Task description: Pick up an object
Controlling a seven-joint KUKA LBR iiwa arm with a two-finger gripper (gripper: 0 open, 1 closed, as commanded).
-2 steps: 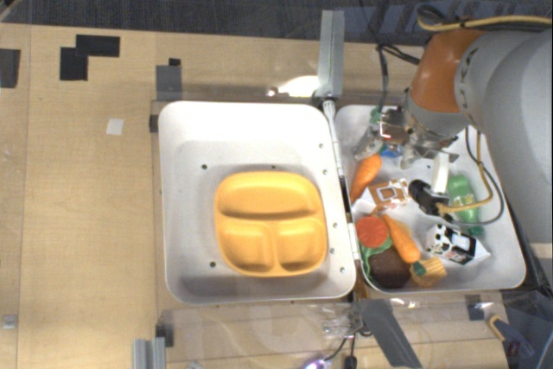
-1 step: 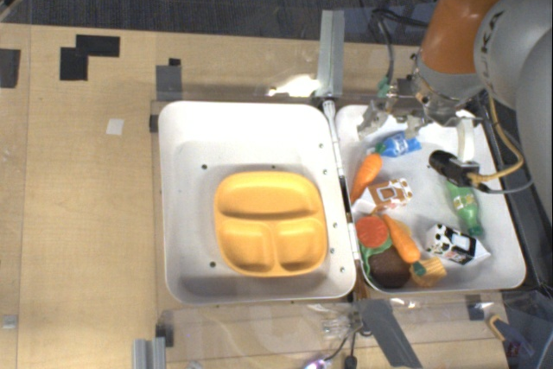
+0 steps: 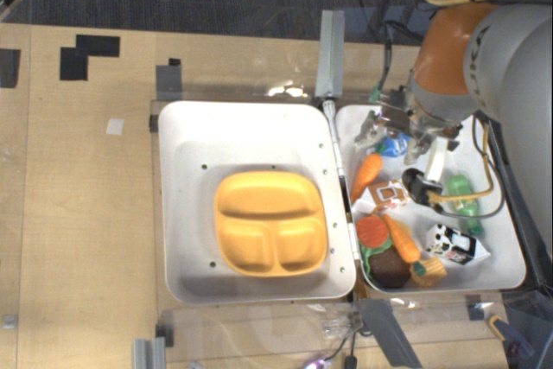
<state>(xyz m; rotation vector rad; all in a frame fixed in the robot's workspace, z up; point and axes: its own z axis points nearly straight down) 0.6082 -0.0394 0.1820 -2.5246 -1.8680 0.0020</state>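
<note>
My gripper (image 3: 395,134) hangs over the back of the right bin (image 3: 510,272), fingers spread apart. A small blue object (image 3: 394,146) lies just below and between the fingertips, with gaps on both sides. An orange carrot (image 3: 367,172) lies tilted to its front left. Nearer the front lie a white card with a brown print (image 3: 389,194), a red round piece (image 3: 373,231), a second carrot (image 3: 402,239) and a dark brown lump (image 3: 389,268).
A green object (image 3: 458,190) and a black-and-white patterned item (image 3: 454,246) lie on the right side of the right bin. The left bin (image 3: 181,186) holds a yellow divided tray (image 3: 270,220). A metal divider (image 3: 341,186) separates the bins.
</note>
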